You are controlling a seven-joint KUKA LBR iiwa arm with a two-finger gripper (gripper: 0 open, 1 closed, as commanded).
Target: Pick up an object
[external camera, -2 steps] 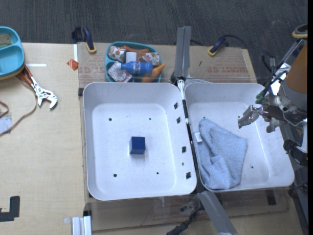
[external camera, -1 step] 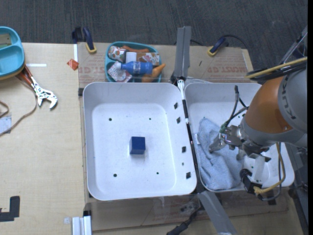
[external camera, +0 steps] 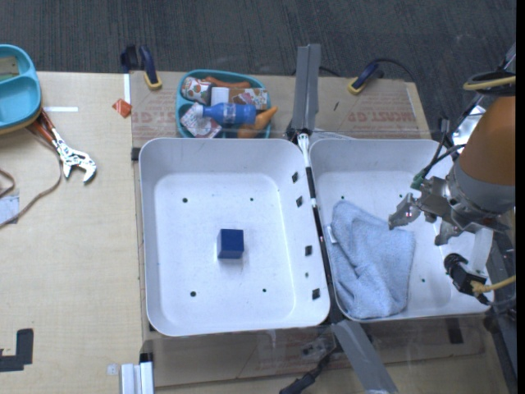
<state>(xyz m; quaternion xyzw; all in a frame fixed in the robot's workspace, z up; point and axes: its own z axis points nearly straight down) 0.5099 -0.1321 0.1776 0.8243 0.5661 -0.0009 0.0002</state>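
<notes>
Hovering over the right bin, the gripper, finger state unclear, is sitting at three o'clock of the grey-blue cloth.

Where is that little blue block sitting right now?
The blue block lies near the middle of the left white bin, alone on its floor. The light blue cloth is in the right white bin, near the gripper.

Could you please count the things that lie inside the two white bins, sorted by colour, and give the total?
Dark blue: 1, the blue block in the left bin.
Light blue-grey: 1, the crumpled cloth in the right bin.
Total: 2 things.
</notes>
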